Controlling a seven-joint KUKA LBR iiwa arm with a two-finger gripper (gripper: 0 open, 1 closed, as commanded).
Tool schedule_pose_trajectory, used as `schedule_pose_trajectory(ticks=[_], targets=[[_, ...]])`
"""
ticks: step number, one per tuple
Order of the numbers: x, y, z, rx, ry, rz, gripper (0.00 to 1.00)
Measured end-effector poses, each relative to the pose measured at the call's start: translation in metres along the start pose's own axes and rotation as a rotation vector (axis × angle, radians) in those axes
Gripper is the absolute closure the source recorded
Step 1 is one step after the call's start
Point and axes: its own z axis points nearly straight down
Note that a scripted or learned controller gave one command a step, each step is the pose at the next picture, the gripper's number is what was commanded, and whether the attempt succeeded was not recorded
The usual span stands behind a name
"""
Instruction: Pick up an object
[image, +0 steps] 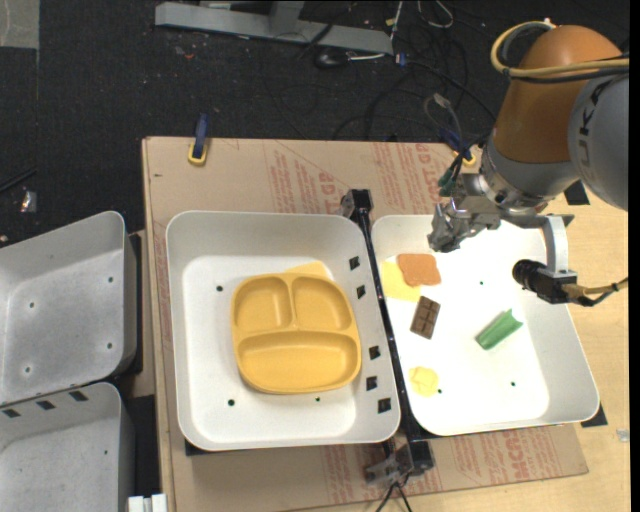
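Nothing is held yet: the gripper (446, 236) is poised above the orange piece (418, 268) in the right bin (560, 400); the jaws' spread cannot be told.

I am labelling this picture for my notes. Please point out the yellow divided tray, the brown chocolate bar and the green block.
yellow divided tray (296, 335): camera view, on its central ridge.
brown chocolate bar (426, 317): camera view, middle of its top face.
green block (498, 329): camera view, middle of its upper side.
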Motion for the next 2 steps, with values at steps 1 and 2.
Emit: schedule_pose_trajectory(ticks=[1, 2], targets=[[0.051, -0.004, 0.013, 0.001, 0.000, 0.000, 1.00], [0.103, -0.006, 0.025, 0.002, 0.001, -0.001, 1.00]])
